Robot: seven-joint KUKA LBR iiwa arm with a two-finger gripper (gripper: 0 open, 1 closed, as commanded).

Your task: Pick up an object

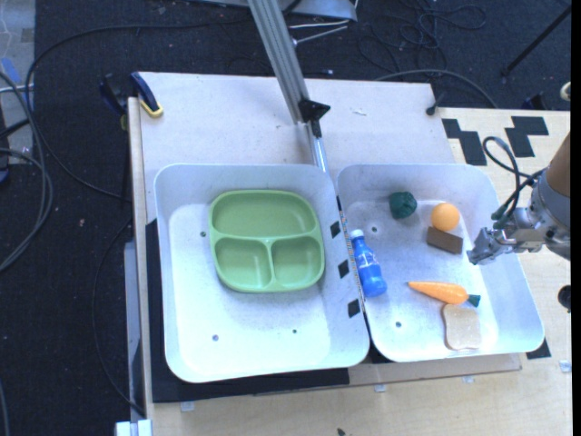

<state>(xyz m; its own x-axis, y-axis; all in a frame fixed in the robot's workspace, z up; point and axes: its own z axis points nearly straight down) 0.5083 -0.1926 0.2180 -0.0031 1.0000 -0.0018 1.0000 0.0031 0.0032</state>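
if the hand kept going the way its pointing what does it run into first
The hand sits at the right bin's right side, pointing left across it. Going straight on, it would likely meet the brown block first, with the orange ball just beyond. Its height above the bin is unclear, so it might pass over.

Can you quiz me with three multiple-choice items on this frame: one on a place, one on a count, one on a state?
1. Where does the green divided plate lie?
A. left bin
B. right bin
C. on the bare bench

2. How many things lie in the right bin?
A. three
B. six
C. eight

3. How does the blue bottle sit?
A. upright
B. on its side
C. between the fingers of the hand

Answers:
1. A, it sits in the left bin.
2. B, bottle, green ball, orange ball, brown block, carrot, bread slice.
3. B, it lies lengthwise by the bin's left wall.
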